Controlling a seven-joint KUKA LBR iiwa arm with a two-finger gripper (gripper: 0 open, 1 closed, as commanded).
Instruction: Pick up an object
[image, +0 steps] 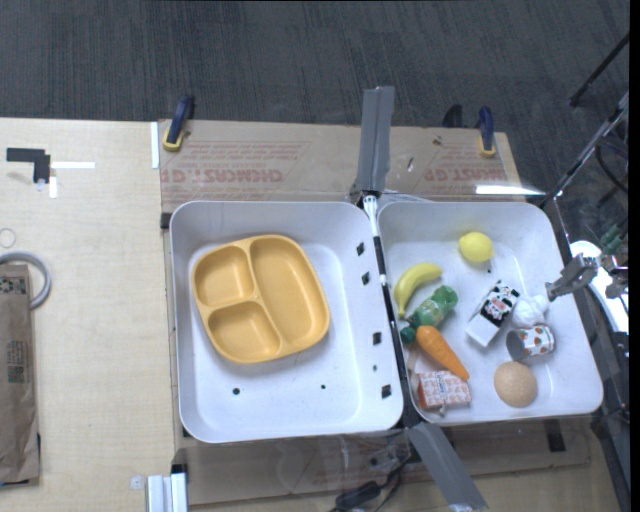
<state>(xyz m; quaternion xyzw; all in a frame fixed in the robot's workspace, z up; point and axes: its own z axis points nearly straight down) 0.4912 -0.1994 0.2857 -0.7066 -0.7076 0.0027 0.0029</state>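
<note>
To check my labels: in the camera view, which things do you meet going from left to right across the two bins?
Yellow divided plate → banana → carrot → lemon → black-and-white carton → gripper at the right rim.

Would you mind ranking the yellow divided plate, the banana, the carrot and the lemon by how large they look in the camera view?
1. yellow divided plate, by far the largest.
2. banana and carrot: they look about alike in length, so I would not rank one above the other.
3. lemon, the smallest.
</note>
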